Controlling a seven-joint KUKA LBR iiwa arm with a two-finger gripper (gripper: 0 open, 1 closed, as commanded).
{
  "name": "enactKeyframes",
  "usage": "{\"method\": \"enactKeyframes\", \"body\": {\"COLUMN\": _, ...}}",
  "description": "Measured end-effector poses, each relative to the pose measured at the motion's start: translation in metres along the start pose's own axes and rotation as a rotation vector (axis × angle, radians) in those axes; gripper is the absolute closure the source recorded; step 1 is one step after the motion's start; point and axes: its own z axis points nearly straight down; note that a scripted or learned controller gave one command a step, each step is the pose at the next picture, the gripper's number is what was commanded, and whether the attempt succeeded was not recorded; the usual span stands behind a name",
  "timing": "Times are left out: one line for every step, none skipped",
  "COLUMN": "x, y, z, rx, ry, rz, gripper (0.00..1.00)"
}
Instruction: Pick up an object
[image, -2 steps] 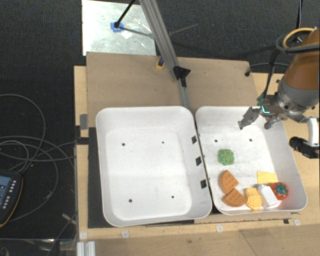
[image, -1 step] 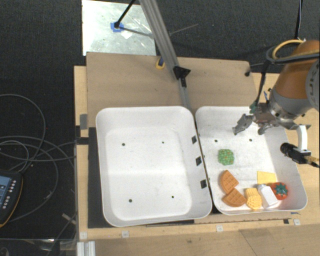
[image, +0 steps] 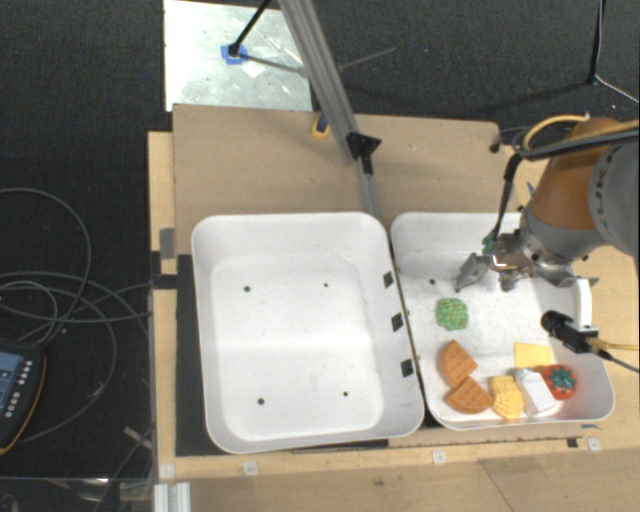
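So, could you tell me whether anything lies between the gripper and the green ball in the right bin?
Nothing visible does. The gripper hangs over the right bin, and the green ball lies just below and left of it in the view, with bare white floor between. The orange pieces lie beyond the ball, nearer the front.

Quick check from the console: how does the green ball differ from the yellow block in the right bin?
The green ball is round and bumpy; the yellow block is flat-faced with straight edges. The green ball lies alone near the bin's middle, just below the gripper; the yellow block sits lower right, close to the red and white pieces. Both lie in the right bin.
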Motion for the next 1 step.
{"method": "enactKeyframes", "body": {"x": 0.0005, "y": 0.0004, "z": 0.0262, "rx": -0.003, "ry": -0.001, "rz": 0.000, "gripper": 0.00}}
